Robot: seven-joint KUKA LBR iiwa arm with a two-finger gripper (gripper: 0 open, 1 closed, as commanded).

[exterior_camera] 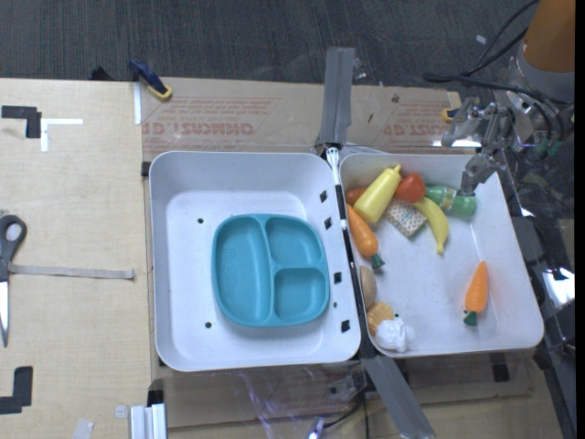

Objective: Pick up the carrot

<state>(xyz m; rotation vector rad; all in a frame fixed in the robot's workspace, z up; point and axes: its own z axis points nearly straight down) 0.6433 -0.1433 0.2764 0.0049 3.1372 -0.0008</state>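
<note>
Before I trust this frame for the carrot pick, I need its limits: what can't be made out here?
- Tool: small against wrist hardware and cables, so its opening is unreadable.
- Arm: cut off by the top right corner.
- Two carrots: one lies apart, the other hugs the bin wall.
- Pale items at the near wall: too small to identify.

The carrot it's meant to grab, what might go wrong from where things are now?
There are two carrots: one lies against the right bin's left wall, wedged beside the yellow bottle, so fingers may have little room there. The other carrot lies free near the right wall, an easier target. The gripper hangs over the far corner, close above the green toy and banana, so descending here would probably catch the wrong thing.
</note>
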